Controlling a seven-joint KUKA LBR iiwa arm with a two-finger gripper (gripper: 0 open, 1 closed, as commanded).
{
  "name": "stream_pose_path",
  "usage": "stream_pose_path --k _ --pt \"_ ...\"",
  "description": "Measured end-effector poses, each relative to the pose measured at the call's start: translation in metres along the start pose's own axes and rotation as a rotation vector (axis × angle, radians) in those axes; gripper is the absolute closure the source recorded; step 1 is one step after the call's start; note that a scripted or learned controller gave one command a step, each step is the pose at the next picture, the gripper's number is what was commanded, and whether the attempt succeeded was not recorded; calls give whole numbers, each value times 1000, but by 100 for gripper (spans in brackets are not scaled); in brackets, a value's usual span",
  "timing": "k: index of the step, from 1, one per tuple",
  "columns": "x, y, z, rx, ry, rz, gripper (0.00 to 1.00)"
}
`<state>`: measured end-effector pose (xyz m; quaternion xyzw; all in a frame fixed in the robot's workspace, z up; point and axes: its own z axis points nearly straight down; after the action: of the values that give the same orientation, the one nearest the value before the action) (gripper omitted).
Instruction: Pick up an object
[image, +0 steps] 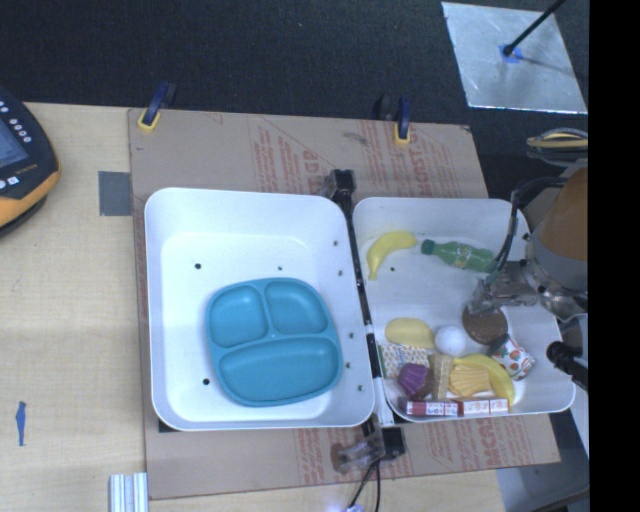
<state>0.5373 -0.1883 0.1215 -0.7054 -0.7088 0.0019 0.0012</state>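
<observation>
Hovering over the right bin (455, 212), gripper (497, 298) sits above a round brown disc (485, 326); can't tell its state tbh. Curved banana (388, 247), green bottle (458, 254), smooth white ball (450, 340) nearby. Left bin (170, 300) has a glossy blue 3-section plate (274, 340).

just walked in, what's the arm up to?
The arm is reaching into the right bin from the right, with its gripper low over a round brown object among the clutter. Around it lie a green bottle, a banana, a white ball and other small toys. Nothing looks lifted yet. The left bin holds a blue divided plate.
</observation>
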Motion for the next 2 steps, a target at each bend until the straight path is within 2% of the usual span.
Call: stream_pose_path --k 1,2 --pt "19 63 -144 -21 -4 -4 100" --pt "54 37 -104 3 2 -2 100"
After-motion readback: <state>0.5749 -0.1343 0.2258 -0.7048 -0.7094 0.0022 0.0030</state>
